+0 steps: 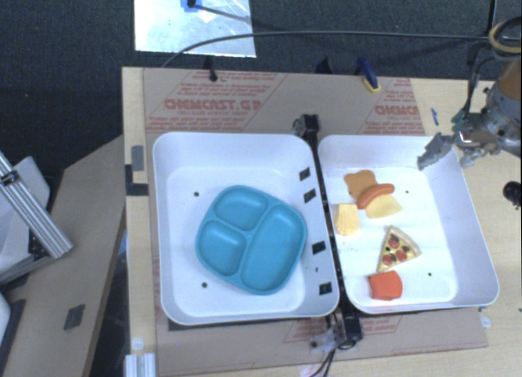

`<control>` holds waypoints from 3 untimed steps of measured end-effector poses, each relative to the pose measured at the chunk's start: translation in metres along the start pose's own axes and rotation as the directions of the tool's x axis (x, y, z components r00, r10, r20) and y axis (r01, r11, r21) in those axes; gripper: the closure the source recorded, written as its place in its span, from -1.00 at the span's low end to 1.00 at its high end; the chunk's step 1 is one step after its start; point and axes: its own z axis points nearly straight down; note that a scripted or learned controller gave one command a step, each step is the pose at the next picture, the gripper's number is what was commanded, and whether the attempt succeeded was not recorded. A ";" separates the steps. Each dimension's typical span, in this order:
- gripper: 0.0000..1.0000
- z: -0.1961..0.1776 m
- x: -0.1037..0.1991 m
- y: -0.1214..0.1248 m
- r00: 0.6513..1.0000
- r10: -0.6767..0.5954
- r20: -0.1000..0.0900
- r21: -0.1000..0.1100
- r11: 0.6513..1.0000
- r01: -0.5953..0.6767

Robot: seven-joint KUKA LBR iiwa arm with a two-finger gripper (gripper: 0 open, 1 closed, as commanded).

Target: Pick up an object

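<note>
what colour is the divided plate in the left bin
Light blue, a plain turquoise shade with no pattern: the divided plate shows clearly in the camera view.

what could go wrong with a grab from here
The hot dog lies on top of the yellow and orange pieces, so closing there may catch several or knock them apart. The pizza slice lies flat and may slip out. The gripper hangs over the right bin's rim and might clip it.

Your left bin [175,163]: divided tray [251,239]. Your right bin [469,228]: hot dog [375,195], pizza slice [398,247] (nearer you), gripper [436,151] at far rim
</note>
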 end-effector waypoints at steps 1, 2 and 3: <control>-1.00 0.045 -0.006 -0.005 1.000 0.003 0.000 0.003 1.000 -0.003; -1.00 0.104 0.001 -0.009 1.000 0.002 -0.001 0.004 1.000 -0.002; -1.00 0.153 0.001 -0.007 1.000 0.004 0.000 -0.004 1.000 -0.004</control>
